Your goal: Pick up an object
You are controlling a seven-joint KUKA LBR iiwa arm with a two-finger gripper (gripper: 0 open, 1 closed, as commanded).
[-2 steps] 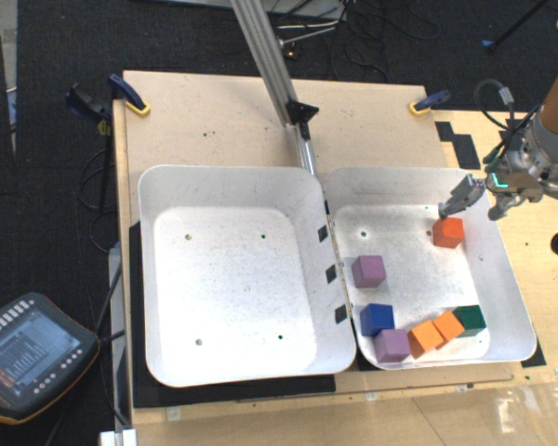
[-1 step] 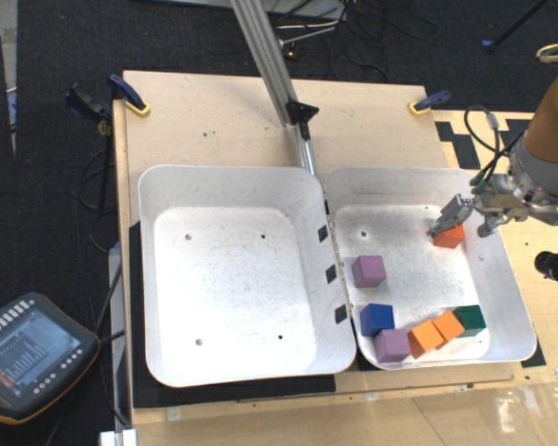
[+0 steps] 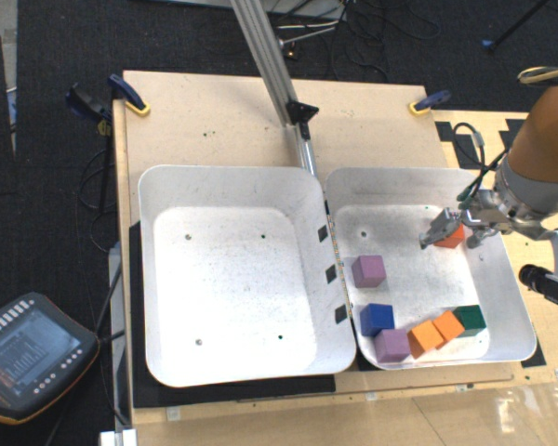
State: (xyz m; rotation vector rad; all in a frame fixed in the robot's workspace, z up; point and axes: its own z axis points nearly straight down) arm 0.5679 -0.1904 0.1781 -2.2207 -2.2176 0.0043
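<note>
Orange-red block (image 3: 453, 237) sits in the right bin (image 3: 502, 277), toward two o'clock of its floor, right at the gripper (image 3: 444, 233), which seems to straddle it. How wide the pincer stands, or whether it grips the block, I cannot tell. To do this well, I would centre over the block, close squarely on opposite faces, then lift straight up, clear of the purple cube (image 3: 368, 270) at eight o'clock from it.
</note>
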